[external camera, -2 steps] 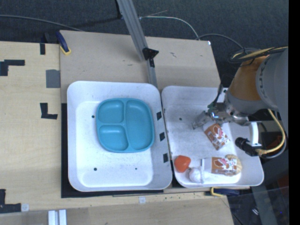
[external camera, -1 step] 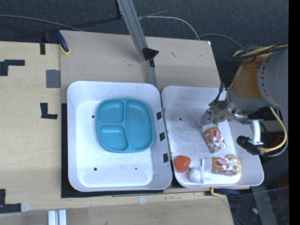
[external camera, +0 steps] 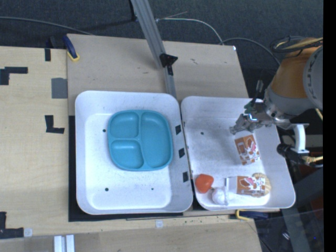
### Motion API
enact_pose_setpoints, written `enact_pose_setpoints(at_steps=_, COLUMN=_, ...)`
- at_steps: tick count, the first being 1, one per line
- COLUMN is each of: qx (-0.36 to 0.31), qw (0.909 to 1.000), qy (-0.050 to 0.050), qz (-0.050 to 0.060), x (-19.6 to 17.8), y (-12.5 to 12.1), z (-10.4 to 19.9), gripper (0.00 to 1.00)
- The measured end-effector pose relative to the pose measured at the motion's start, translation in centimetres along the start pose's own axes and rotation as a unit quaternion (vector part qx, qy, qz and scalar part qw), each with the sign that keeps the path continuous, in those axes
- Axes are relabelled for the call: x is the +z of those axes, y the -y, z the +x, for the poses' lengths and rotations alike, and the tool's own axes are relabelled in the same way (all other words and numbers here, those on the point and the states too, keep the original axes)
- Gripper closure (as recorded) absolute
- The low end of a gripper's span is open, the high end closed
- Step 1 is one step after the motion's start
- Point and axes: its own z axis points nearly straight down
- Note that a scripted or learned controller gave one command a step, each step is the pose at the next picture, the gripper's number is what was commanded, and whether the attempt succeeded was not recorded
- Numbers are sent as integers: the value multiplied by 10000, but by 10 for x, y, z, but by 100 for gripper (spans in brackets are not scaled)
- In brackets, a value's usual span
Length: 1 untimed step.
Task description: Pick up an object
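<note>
My gripper (external camera: 242, 126) reaches in from the right over the right bin (external camera: 210, 114), near its upper right part. Just below the fingertips lies a small orange-and-white packet (external camera: 247, 149), tilted. A second orange-and-white packet (external camera: 252, 185) rests near the bin's front edge. Beside it sit a white round object (external camera: 219, 196) and an orange ball-like object (external camera: 204, 182). I see nothing between the fingers.
The left bin (external camera: 89, 193) holds a blue divided plate (external camera: 140, 139). A grey metal pole (external camera: 152, 30) slants down to the gap between the bins. The wooden bench (external camera: 31, 140) extends to the left.
</note>
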Motion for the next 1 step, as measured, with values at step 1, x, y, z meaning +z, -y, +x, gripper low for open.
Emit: enact_pose_setpoints(at_steps=1, qx=-7, qw=10000, qy=2, qz=-24, x=-45, y=0, z=8, gripper=100)
